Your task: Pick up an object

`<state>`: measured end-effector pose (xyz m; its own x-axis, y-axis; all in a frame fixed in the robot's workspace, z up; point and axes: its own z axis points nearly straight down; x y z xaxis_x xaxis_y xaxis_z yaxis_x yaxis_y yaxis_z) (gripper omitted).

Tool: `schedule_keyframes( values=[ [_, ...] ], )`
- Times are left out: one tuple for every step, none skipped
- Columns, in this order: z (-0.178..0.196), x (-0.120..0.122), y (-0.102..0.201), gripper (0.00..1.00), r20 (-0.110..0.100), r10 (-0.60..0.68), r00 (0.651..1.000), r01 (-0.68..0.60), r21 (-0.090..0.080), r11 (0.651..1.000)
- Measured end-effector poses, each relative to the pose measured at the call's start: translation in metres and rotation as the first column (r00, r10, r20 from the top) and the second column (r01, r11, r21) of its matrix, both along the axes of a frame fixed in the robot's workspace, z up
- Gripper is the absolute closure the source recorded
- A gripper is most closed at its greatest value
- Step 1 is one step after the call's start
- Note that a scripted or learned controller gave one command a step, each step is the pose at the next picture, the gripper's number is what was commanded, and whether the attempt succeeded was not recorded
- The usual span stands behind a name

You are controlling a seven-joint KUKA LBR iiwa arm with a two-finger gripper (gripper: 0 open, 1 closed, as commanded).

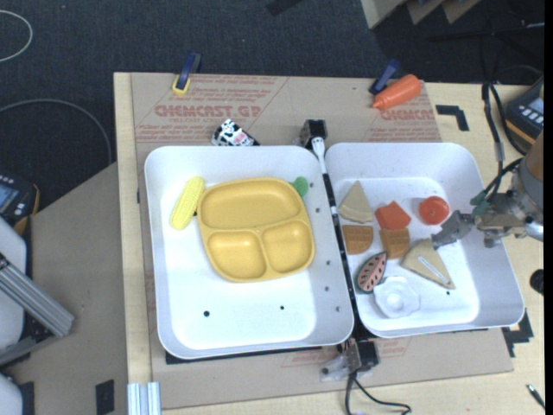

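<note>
Two white bins sit side by side on a cardboard-topped bench (130,232) whose far edge bears red print, twice over, reading roughly "GEMCAST G.P."; the letters are too faint to vouch for. The left bin (173,301) carries a yellow divided tray (255,227) toward its far half, with a yellow corn cob (187,202) just beside the tray's left edge and a small green piece (300,185) at its far right corner. The near half of that bin's floor is bare.

The right bin (492,292) holds a crowd near its left wall: a tan wedge (354,204), an orange block (393,215), brown squares (357,236), a red ball (434,208), a speckled oval (372,271), a white cup (395,299) and a pale triangular slice (429,266).

The gripper (451,232) hangs over the bin's right half, just above that slice; whether its fingers are spread or closed cannot be told, and nothing shows between them. Bare floor lies along the right wall.

An orange carrot (397,92) lies on the bench's far edge.
</note>
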<state>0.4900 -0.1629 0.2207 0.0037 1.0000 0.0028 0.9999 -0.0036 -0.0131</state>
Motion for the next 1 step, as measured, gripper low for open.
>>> schedule_keyframes(
  values=[
    [0.0065, 0.0028, 0.0003, 0.00, 0.013, 0.004, 1.000, -0.004, -0.003, 1.000]
  ],
)
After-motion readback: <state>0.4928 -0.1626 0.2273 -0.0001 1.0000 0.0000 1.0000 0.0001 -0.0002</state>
